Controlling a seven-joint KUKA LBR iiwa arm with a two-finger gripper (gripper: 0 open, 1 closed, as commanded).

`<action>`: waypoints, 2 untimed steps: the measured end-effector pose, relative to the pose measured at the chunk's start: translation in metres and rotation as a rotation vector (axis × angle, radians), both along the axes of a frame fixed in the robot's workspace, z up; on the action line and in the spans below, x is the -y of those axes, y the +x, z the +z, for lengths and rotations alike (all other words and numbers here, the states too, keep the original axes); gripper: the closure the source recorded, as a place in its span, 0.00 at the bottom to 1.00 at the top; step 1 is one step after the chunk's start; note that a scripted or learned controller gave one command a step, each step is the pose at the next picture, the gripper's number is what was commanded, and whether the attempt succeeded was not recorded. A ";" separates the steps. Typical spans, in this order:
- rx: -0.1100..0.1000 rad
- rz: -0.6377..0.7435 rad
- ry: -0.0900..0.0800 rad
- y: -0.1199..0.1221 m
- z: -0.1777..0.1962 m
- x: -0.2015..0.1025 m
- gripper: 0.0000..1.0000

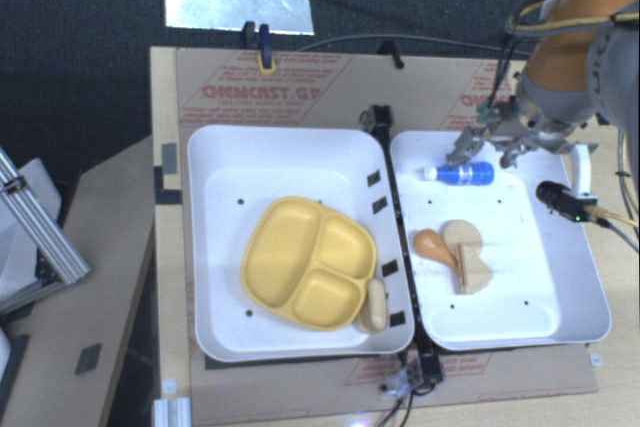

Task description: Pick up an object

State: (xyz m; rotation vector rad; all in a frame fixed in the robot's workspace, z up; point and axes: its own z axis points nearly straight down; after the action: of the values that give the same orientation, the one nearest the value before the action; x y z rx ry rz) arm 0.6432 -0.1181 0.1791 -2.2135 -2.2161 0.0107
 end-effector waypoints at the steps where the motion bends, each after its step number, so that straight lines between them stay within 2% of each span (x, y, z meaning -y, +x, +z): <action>1: 0.013 0.002 -0.002 0.003 0.008 0.000 0.00; 2: 0.010 0.001 -0.002 0.006 -0.034 0.002 0.00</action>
State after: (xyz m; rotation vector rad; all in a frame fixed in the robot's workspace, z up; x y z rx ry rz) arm 0.6489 -0.1196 0.1449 -2.2182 -2.2239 0.0015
